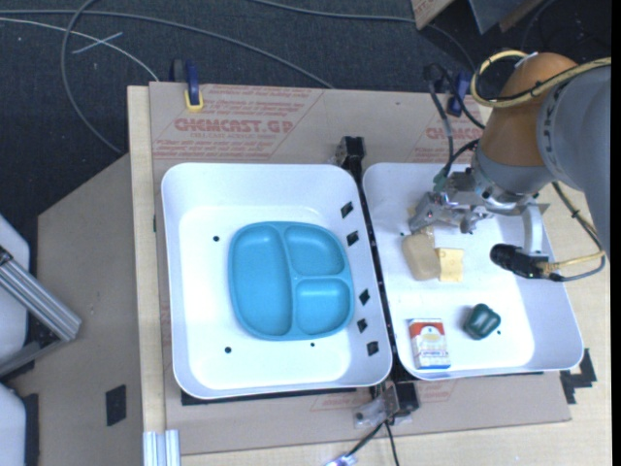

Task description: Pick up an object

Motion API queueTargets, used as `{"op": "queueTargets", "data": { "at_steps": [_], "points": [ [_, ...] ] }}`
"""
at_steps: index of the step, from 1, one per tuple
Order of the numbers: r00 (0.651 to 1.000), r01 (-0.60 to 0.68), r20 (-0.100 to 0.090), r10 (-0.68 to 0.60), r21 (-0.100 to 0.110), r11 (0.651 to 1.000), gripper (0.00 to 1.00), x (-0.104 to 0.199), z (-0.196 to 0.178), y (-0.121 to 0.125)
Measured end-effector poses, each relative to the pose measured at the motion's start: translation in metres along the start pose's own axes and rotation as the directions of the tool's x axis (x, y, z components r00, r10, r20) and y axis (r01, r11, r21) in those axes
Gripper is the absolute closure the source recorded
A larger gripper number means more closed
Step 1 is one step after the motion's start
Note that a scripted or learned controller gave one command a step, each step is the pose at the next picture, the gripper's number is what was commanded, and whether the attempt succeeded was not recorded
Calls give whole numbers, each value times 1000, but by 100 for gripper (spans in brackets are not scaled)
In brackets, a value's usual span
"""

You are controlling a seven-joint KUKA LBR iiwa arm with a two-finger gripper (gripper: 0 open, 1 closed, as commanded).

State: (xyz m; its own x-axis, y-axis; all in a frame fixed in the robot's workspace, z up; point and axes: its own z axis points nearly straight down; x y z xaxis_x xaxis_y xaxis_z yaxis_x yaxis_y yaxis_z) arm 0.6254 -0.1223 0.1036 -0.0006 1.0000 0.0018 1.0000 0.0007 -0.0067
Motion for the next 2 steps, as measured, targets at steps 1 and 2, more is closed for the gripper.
{"op": "queueTargets", "data": {
  "at_steps": [1, 2],
  "points": [
    [1000, 0, 1, 0, -2, 1000, 0, 1, 20, 0],
    [1000, 0, 0, 0, -7, 1000, 100, 1, 7, 1]
  ]
}}
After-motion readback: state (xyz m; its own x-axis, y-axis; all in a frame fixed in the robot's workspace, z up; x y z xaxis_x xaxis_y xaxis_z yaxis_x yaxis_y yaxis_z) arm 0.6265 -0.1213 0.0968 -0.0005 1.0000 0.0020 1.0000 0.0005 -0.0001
